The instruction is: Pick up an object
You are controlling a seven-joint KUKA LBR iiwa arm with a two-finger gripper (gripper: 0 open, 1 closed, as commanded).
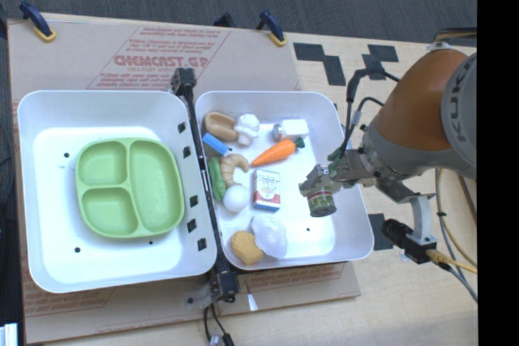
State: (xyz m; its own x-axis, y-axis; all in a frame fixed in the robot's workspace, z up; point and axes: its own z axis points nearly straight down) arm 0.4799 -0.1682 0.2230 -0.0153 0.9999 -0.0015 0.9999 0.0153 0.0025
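Observation:
My gripper hangs over the right side of the right bin, reaching in from the right. A small round can with a green label and a dark top sits tilted between its fingers, just above the bin floor. The gripper is shut on it. Left of it in the same bin lie an orange carrot, a white and red carton, a white egg and a yellow bread piece.
More toy food crowds the right bin's left half: a croissant, a blue piece, a green vegetable, a brown roll. A green divided plate lies in the left bin. Black clips join the bins.

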